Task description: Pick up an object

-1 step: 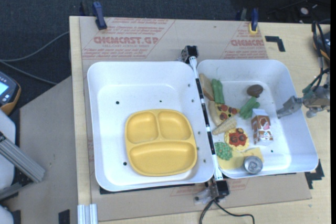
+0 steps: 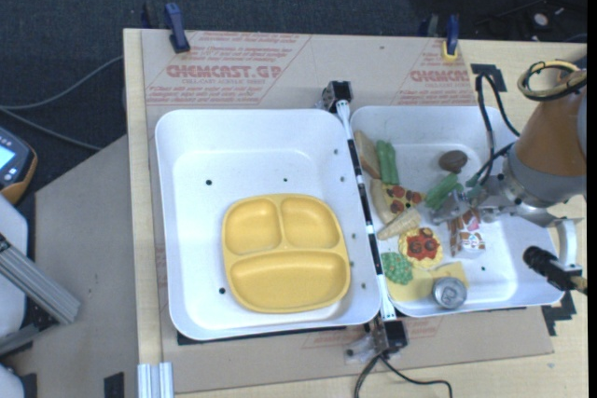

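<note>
Here the gripper (image 2: 474, 200), at the frame's right, is lowered into the right bin (image 2: 410, 121) among cluttered toy food (image 2: 420, 245). Whether it grips anything cannot be told, since its tip blurs into the clutter. The yellow tray (image 2: 284, 252) lies in the left bin (image 2: 187, 200).

Two bins sit side by side on the tabletop (image 2: 233, 75). The left bin (image 2: 187, 154) holds a divided plate (image 2: 284, 253) near its front. The right bin (image 2: 494, 280) holds a cluster of toy food (image 2: 410, 200), with a can (image 2: 450, 293) at the front and the end effector (image 2: 469, 198) reaching in from the right.
</note>
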You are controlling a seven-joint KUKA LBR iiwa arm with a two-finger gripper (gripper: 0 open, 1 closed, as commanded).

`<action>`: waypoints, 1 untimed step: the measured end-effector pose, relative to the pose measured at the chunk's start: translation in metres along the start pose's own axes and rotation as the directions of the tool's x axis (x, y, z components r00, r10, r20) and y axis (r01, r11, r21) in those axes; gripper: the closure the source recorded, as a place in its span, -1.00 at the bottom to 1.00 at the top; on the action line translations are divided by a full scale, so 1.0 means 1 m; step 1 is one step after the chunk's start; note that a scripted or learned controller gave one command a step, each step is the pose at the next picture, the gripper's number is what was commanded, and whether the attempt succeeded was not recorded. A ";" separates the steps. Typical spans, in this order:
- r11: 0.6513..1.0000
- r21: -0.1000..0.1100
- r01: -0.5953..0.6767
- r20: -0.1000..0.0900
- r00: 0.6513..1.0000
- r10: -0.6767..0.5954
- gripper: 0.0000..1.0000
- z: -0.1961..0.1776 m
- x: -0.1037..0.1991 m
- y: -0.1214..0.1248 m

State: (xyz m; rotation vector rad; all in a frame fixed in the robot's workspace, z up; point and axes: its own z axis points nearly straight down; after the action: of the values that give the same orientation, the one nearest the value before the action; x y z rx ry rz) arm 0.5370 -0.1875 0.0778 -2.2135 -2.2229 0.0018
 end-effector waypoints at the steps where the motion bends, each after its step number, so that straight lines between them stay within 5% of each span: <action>1: 1.000 -0.008 -0.004 0.005 1.000 0.004 1.00 -0.018 -0.003 0.001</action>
State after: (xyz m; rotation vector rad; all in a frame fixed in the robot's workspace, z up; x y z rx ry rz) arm 0.5378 -0.1905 0.0955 -2.2242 -2.2250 -0.0024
